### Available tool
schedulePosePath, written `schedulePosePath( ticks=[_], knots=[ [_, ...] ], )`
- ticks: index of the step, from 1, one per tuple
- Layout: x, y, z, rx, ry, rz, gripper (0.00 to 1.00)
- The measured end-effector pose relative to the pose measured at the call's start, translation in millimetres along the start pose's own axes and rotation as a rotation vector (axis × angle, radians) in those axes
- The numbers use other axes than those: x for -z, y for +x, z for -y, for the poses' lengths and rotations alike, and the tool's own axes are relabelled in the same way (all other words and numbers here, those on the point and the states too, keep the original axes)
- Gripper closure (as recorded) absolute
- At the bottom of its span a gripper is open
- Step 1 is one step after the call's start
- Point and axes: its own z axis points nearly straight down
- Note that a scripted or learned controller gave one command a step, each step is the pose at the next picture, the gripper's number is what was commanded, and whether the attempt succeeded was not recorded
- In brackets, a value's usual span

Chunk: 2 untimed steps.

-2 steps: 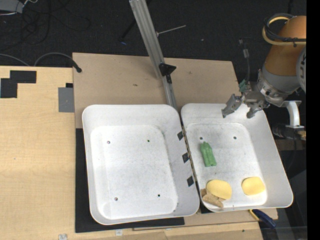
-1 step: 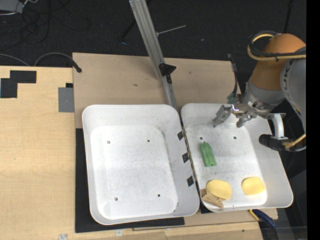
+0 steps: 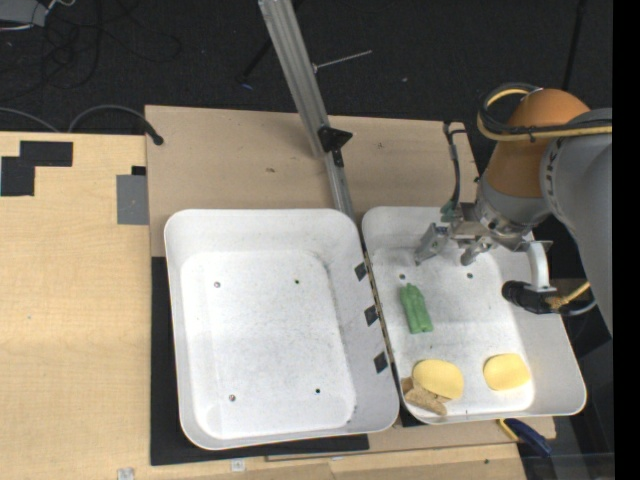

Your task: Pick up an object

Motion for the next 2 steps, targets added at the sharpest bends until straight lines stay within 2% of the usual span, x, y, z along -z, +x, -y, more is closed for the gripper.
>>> schedulePosePath(
  ticks=[1, 2],
  knots=[
    [13, 0, -1, -0.001, -0.003, 0.0, 1.0],
    [76, -2, -5, -0.003, -0.012, 0.002, 1.0]
  ],
)
